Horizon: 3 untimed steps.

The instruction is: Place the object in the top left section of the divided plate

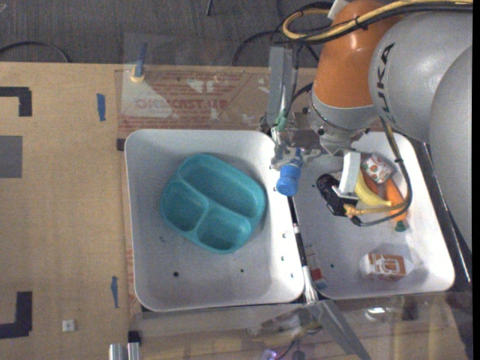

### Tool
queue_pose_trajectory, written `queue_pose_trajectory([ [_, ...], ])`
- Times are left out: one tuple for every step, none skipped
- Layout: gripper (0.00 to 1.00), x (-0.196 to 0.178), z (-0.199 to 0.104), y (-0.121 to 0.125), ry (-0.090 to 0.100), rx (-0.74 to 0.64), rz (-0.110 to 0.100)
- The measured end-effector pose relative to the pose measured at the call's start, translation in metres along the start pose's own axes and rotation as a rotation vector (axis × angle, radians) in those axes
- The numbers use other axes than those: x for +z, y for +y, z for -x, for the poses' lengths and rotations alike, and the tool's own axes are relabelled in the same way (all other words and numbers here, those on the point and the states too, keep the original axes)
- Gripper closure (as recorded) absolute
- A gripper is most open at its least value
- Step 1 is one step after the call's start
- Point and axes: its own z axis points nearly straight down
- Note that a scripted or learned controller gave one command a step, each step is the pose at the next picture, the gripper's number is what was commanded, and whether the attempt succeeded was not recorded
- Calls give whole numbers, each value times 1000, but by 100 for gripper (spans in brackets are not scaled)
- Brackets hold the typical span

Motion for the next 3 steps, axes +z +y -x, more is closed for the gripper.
queue_pose_trajectory([
  [100, 50, -56, 8, 1, 25, -4],
  [100, 33, -75, 24, 1, -15, 1],
  [100, 17, -83, 39, 0, 59, 1],
])
